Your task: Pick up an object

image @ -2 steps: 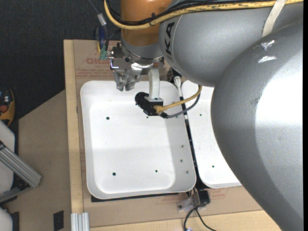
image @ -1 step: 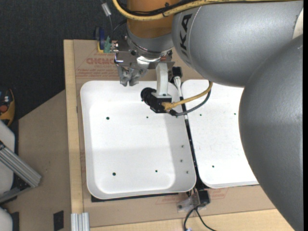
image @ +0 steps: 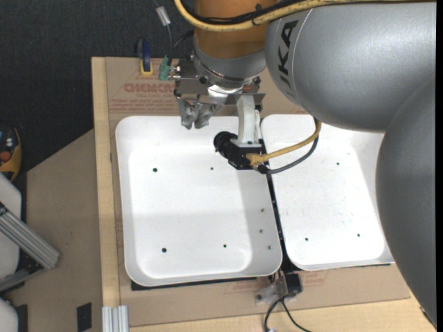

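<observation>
Gripper [image: 196, 118] low over back edge of left bin [image: 129, 185], just inside rim, pointing down. Grip state: cannot tell at this angle, tips merge into one grey lump. Nothing seen clamped there.

Object to pick: location cannot be told. Visible floor of left bin carries small dark dots only, likely holes or marks, nothing graspable. Any candidate would have to lie under the wrist or behind the white bracket [image: 248, 122], hidden.

Step in hand, as judged: descent or search near the back wall. To do well:
- Keep approach vertical; back rim close, so little room for a tilted entry.
- Close only once tips sit on both sides of something, then lift slowly and check for a load before travel.
- If closed on nothing, reopen and retarget rather than carry on.

Surroundings and obstructions:
- Black fitting [image: 231, 151] and yellow cable [image: 294, 151] hang from the bracket over the seam between bins; risk of dragging on the rims or sweeping a small item.
- Right bin [image: 346, 185] partly covered by the arm [image: 346, 47].
- Clips [image: 154, 64] on the board [image: 104, 116] behind the left bin, near the gripper but outside the rim.
- Connector [image: 284, 286] at front edge, well apart.
</observation>
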Controlling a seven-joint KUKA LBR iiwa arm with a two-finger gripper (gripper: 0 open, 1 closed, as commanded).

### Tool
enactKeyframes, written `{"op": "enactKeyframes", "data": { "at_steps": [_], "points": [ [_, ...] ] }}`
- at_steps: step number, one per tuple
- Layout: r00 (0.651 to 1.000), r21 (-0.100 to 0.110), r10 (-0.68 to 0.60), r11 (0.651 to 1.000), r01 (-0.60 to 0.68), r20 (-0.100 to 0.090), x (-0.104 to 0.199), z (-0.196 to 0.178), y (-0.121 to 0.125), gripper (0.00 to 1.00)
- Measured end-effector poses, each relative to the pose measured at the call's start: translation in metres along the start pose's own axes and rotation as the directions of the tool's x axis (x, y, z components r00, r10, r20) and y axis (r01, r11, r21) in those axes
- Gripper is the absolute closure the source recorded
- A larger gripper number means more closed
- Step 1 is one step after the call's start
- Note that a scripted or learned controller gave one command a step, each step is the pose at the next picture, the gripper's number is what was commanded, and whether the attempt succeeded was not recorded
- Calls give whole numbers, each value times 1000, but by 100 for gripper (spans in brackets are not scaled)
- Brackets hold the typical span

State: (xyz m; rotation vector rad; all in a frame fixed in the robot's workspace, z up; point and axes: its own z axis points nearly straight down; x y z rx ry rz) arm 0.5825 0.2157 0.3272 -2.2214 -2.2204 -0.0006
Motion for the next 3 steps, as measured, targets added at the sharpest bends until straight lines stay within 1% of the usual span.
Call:
{"op": "enactKeyframes", "data": {
  "at_steps": [1, 2, 3],
  "points": [
    [1000, 7, 0, 1000, 0, 3, 9, 63, 23, 100],
    [1000, -2, -1, 1000, 1, 0, 9, 51, 21, 100],
    [1000, -5, 2, 1000, -2, 0, -24, 9, 5, 100]
  ]
}}
